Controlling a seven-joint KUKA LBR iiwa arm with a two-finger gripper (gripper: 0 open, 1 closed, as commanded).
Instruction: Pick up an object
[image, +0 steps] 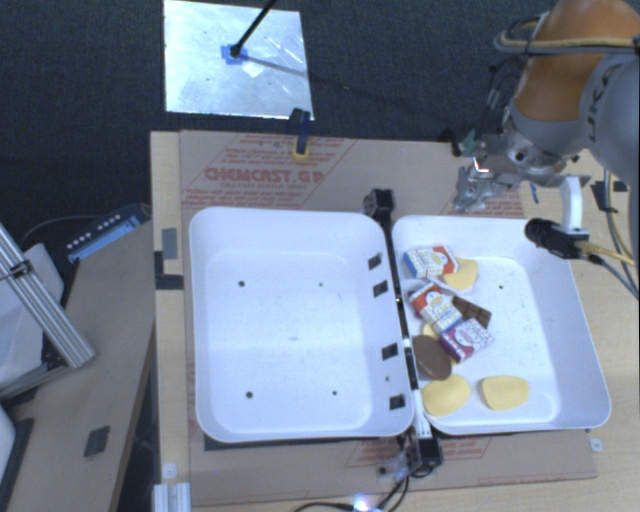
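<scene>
I'm seeing the objects lying clustered in the right bin, toward its left wall: small red-and-white cartons, a brown disc, and yellow pieces nearer the front edge. The left bin is sitting just beside it. The gripper is hovering above the right bin's far rim, carrying nothing; whether it's spread or closed, I cannot tell.

Even overhead light, slightly soft focus
</scene>
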